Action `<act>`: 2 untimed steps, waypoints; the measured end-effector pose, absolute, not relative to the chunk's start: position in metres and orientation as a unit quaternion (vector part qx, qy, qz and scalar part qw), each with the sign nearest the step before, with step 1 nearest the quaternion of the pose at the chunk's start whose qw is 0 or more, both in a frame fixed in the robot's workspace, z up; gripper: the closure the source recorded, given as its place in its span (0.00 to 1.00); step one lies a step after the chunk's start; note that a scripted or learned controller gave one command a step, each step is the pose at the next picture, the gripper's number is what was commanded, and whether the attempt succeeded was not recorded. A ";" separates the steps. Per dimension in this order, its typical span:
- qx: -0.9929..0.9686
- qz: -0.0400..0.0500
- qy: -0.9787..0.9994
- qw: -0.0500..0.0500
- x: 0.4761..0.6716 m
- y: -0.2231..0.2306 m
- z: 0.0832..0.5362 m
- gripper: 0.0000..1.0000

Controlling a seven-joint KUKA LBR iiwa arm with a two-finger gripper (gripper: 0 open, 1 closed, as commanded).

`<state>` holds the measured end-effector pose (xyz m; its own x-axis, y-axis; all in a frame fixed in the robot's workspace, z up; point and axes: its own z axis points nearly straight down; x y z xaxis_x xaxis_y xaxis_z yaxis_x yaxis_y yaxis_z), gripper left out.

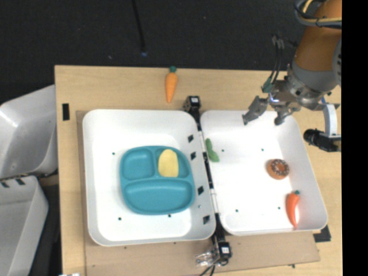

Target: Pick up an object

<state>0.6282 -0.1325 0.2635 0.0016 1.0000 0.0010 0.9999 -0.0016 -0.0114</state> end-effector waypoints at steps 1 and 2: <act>-0.707 -0.001 -0.707 -0.001 0.630 -0.132 0.271 0.00; -0.707 0.002 -0.707 0.000 0.637 -0.136 0.226 0.00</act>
